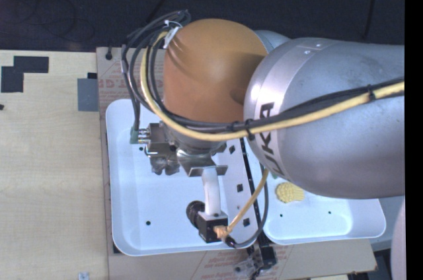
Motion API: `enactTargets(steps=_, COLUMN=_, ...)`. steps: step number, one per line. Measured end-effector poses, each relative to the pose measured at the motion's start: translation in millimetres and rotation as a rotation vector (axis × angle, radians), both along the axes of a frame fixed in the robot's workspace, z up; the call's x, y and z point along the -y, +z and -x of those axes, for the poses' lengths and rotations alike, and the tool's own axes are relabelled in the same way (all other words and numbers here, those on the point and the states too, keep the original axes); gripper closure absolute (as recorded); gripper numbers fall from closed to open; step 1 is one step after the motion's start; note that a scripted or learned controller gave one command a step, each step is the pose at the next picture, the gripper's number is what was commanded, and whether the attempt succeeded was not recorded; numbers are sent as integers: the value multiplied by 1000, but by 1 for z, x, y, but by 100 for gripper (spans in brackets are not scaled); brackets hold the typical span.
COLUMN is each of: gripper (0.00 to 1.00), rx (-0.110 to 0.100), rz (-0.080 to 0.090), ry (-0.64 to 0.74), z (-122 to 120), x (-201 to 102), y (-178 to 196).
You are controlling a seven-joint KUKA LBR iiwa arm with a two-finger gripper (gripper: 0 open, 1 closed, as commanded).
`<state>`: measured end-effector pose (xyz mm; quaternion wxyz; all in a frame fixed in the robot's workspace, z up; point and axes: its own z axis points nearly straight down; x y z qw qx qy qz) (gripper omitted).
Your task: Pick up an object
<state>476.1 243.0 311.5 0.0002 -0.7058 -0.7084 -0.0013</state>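
View is mostly blocked by the arm: the grey link and orange band sit over the middle of the bench and cover the far part of both bins. The gripper pokes out from under the band as a cluster of metal blocks over the view-left bin. Its lower end is tucked beneath the wrist, so I can't tell if it's open or closed, or how high it sits above the bin floor. The one object I can make out is a small yellow knobbly piece (looks like a bit of corn cob, not sure). It lies in the view-right bin, to the view's right of the gripper and a little nearer the camera, well apart from it. The grey link cuts off its upper edge, so its full shape is unknown. The bin floor below the gripper shows a few tiny dark specks, too small to tell whether they are marks or holes. The line where the two bins meet is mostly hidden behind arm hardware. Under the bins is cardboard with red print, unreadable at this size. To the view's left of the gripper, past the bin rim, is the wooden bench, with dark patches at the far corner.
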Motion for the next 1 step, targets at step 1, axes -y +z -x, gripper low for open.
enactTargets(steps=1, gripper=100, rx=13, rz=-4, ry=-4, z=-1, x=30, y=160)
